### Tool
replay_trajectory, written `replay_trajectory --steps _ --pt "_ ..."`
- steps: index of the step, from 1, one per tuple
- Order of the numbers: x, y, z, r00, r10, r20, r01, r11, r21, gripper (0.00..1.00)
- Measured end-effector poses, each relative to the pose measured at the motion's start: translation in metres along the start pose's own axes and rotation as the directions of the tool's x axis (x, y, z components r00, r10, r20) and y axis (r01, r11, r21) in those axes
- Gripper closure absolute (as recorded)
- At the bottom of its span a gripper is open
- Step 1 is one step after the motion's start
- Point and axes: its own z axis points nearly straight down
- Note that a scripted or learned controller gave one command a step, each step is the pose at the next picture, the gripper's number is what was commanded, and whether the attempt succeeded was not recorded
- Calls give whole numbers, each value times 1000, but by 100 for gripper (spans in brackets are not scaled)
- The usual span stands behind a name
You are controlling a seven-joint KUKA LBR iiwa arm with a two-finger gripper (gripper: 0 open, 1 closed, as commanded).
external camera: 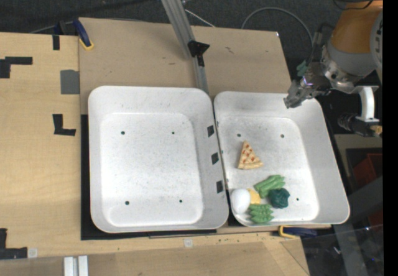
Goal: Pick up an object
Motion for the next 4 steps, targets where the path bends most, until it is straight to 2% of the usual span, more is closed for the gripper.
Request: replay_trajectory --steps 1,3,4 --pt "45 8 7 1000 1 1 -1 1000 2 100" --pt "144 16 -6 1000 -1 0 1 1000 2 100" --pt "193 11 0 1000 0 0 0 1000 3 100"
